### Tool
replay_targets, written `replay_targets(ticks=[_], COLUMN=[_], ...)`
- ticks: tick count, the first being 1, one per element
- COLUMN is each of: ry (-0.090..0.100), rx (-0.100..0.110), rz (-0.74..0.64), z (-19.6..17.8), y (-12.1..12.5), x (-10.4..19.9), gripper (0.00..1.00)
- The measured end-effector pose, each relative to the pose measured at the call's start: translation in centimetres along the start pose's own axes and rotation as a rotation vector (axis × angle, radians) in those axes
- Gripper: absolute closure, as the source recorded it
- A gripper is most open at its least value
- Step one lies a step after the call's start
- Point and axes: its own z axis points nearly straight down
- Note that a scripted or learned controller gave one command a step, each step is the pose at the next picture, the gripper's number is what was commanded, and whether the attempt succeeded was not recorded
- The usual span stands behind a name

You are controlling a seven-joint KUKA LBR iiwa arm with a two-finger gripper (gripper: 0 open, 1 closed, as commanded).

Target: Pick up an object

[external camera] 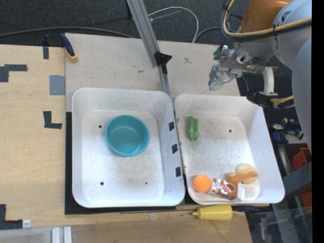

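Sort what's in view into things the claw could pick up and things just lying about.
Pickable, in the bins:
teal bowl
green piece
orange ball
small packet
tan and white items
claw, above the right bin's far edge

Lying about:
yellow bottle
yellow-tipped clamp
grey tape patch
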Motion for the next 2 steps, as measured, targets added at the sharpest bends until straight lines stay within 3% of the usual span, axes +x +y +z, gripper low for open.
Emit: replay_targets(ticks=[1, 2], ry=[0.000, 0.000], rx=[0.001, 0.000], rz=[0.000, -0.001], z=[1.0, 1.0], y=[-2.4, -2.8], x=[5.4, 10.7], gripper=[1.00, 1.00])
